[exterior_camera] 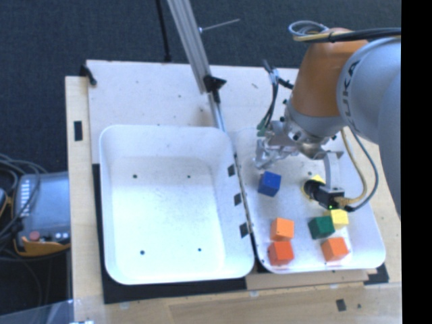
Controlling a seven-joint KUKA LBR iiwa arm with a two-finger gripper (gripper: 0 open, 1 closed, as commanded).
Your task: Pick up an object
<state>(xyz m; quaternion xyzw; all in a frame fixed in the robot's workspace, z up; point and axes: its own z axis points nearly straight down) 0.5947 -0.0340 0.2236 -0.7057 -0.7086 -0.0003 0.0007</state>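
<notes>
I'm lining up over the blue block (269, 183).
Pincer (268, 155) is hanging just above it toward the worktop's back edge; grip state I can't tell.

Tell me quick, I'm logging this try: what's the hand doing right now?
Hand: above the blue cube in the right bin, nothing visibly held; open or closed cannot be told.

the arm (351, 79) is cut off by the top and right edges and hides the far corner of the right bin (368, 245). the gripper (270, 155), above the blue cube (269, 183), is blurred (finger gap unreadable).
</notes>
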